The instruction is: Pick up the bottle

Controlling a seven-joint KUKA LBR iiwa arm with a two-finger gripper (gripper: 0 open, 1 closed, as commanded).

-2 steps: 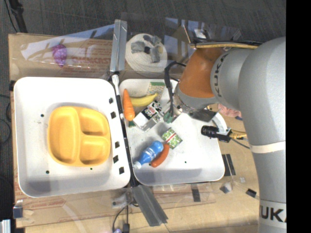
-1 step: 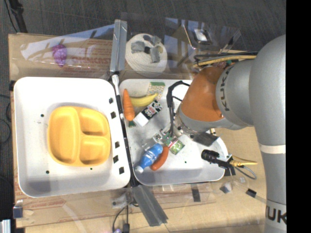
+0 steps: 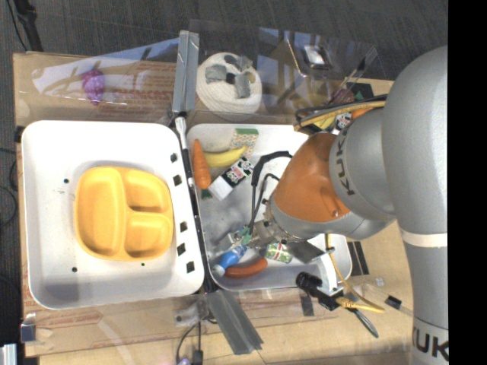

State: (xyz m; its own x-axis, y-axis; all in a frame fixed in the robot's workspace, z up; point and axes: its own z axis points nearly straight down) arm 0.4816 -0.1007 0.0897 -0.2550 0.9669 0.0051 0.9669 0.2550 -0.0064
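Low over the bottle, grip unclear

Down in the right bin, the gripper hangs just above the clutter, and whether it is released or clenched I cannot tell. What looks like the bottle, blue-capped, lies on its side near the bin's front wall, touching a red sausage-like item. That crowding probably explains the steep approach. A banana and carrot lie farther back; the yellow tray sits in the left bin.
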